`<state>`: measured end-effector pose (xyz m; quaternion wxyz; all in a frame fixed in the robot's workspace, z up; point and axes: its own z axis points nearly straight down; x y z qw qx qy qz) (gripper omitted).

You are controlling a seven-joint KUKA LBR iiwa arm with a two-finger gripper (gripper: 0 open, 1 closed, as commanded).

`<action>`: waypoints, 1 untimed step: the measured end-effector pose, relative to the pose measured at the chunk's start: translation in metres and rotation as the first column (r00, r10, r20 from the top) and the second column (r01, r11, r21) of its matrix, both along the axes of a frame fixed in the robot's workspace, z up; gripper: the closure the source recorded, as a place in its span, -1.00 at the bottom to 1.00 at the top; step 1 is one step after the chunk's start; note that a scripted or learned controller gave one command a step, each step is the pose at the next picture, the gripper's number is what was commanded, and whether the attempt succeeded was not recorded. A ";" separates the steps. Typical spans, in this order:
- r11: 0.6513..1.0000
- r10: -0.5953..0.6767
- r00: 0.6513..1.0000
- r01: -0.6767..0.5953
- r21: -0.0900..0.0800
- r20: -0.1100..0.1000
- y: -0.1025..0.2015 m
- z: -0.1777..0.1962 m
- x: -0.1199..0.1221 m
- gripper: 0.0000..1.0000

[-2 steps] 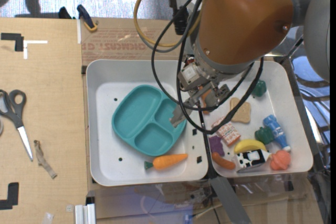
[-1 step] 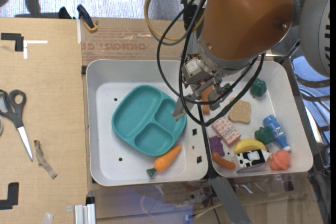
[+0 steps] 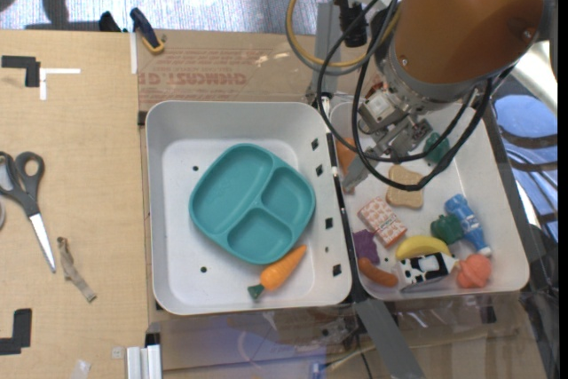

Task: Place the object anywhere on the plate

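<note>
Plate (image 3: 253, 204), teal and split into three sections, sits bare in the middle of the left white bin (image 3: 169, 129), with a toy carrot (image 3: 280, 271) lying just off its lower right edge on the bin floor. No object rests on the plate, so the placing is judged not yet done. The gripper (image 3: 395, 133) hangs under the arm's orange band in the upper part of the right bin (image 3: 497, 191), right of centre in the frame; cables and its own body hide its tips, so whether it is clasped on anything or released cannot be told. Below it lie a bread slice (image 3: 408, 189), a patterned cracker (image 3: 382, 220), a banana (image 3: 424, 246), a blue bottle (image 3: 466, 222) and other toys. What remains: securing one object, carrying it leftward over the divider, and releasing it on the plate.
</note>
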<state>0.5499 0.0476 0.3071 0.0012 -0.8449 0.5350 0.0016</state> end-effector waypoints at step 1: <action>0.996 -0.093 0.996 0.093 0.000 0.002 -0.085 0.084 -0.040 -1.00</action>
